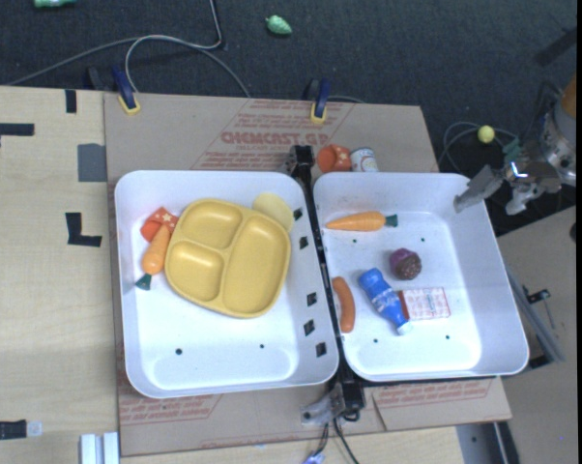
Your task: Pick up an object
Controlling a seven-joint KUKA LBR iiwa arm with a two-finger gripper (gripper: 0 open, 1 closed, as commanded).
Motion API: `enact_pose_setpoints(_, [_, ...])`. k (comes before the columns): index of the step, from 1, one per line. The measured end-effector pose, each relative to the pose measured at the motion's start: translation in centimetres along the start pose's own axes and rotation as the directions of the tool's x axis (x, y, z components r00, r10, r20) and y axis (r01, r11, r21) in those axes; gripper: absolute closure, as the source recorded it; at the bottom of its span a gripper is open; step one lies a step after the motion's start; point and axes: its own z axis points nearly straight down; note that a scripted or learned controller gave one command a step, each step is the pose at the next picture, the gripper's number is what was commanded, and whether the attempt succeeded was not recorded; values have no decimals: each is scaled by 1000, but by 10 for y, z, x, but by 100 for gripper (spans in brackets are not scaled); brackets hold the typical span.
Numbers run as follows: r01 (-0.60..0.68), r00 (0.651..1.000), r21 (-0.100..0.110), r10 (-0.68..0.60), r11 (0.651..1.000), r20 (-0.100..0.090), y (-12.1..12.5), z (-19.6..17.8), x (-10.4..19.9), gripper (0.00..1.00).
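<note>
Your bench: cardboard sheet clamped on top, left bin and right bin touching side by side on it.

yellow sectioned plastic plate, orange toy carrot, blue bottle, dark purple ball, both shallow bins white

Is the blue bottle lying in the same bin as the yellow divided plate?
No, the blue bottle lies in the right bin, while the yellow divided plate sits in the left bin.
</note>
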Motion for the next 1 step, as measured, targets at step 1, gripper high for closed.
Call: enact_pose_setpoints(1, [1,1000,4,-1,1000,-2,42,76,32,0])
